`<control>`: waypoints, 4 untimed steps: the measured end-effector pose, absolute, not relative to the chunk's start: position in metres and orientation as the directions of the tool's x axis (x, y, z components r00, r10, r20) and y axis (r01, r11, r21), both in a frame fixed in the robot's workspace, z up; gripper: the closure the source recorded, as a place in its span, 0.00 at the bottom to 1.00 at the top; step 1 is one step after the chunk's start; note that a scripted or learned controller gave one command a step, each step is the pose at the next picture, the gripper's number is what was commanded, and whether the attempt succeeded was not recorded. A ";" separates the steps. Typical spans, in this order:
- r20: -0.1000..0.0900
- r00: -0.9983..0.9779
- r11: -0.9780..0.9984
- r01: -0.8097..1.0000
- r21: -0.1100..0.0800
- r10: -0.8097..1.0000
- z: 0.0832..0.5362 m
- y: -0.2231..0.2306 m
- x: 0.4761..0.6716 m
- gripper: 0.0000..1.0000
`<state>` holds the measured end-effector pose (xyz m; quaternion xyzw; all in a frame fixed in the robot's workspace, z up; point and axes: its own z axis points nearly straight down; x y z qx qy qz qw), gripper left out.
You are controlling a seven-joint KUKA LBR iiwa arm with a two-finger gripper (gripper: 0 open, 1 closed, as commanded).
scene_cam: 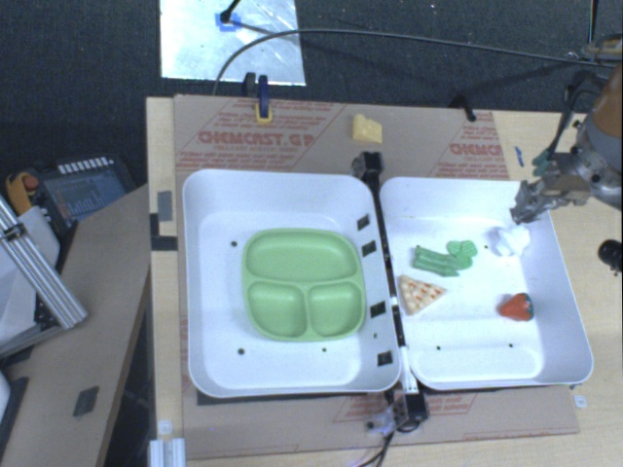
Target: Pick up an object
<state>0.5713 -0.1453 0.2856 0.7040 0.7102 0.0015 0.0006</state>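
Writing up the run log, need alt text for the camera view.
The arm's tool hovers over a small white object at the right bin's far edge. That bin also holds a green toy vegetable, a waffle-patterned wedge and a red strawberry-like toy; the left bin holds a green divided plate.

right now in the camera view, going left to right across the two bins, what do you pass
green divided plate → waffle piece → green vegetable toy → white object → red strawberry toy

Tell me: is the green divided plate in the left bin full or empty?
Empty. The green divided plate lies flat in the left bin, and its three compartments show bare green surface.
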 end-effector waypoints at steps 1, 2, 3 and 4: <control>0.002 -0.010 0.010 1.000 0.002 1.000 0.284 -0.090 0.565 1.00; 0.002 -0.010 0.010 1.000 0.001 1.000 0.266 -0.038 0.574 1.00; 0.002 -0.009 0.009 1.000 0.003 1.000 0.266 0.009 0.575 1.00; 0.002 -0.011 0.011 1.000 0.000 1.000 0.251 0.071 0.571 1.00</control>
